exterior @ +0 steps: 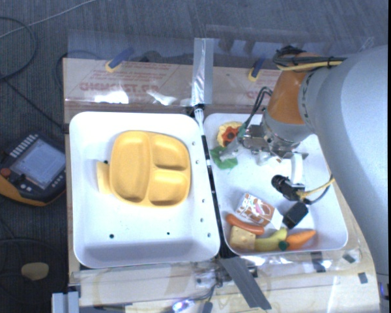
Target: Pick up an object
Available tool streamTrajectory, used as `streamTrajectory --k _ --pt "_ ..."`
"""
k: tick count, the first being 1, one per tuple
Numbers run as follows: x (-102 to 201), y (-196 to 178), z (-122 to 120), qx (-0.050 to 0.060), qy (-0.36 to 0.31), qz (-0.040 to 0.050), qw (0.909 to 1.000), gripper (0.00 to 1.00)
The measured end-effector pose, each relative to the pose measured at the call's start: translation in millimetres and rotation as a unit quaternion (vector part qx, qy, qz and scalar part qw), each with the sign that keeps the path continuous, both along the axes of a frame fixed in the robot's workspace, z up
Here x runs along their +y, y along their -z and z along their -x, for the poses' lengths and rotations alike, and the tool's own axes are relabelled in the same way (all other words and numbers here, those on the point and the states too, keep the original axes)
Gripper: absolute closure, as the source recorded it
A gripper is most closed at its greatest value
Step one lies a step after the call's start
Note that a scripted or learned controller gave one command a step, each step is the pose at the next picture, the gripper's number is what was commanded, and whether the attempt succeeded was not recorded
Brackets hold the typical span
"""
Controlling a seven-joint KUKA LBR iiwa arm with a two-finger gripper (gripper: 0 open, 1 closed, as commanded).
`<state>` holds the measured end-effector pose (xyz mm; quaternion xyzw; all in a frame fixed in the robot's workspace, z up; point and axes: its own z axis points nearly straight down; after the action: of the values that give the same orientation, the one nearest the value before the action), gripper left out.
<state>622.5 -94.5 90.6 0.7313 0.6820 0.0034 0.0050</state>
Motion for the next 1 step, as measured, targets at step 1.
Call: streamTrajectory --k 1 --pt "25.9 -96.8 7.2 0.007 -0.04 0.0002 0.9992 0.0"
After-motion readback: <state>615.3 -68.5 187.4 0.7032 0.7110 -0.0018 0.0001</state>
